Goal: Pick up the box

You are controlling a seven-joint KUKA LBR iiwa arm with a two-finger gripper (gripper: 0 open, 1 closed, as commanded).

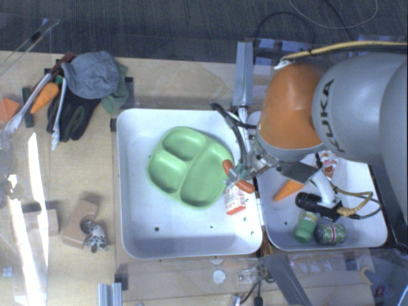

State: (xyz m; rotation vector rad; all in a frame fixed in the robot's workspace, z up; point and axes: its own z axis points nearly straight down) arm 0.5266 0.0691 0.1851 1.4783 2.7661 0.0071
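arm [347, 107]: seen reaching in from the right, with its orange band [290, 116] placed over the wall between the two bins.
gripper [243, 169]: lowered at the right edge of the left bin, just above the box in the view; how wide it is set cannot be told.
box [234, 199]: a small white-and-red carton, laid in the left bin [137, 234] near its right wall, just beside the plate's lower right edge; whether it is touched by the gripper cannot be told.
plate [188, 164]: green and divided into wells, set askew in the middle of the left bin.
orange piece [227, 166]: seen at the plate's right rim, next to the gripper.
right bin [377, 233]: partly covered by the arm.
carrot [288, 190]: laid in the right bin, near its left wall.
green bottle [306, 227]: placed at the front of the right bin, just beside a dark round thing [330, 233].
bench [64, 171]: left of the bins, a grey cap [94, 74], a black glove [73, 116] and a wooden block [80, 222] are laid well apart from the box.
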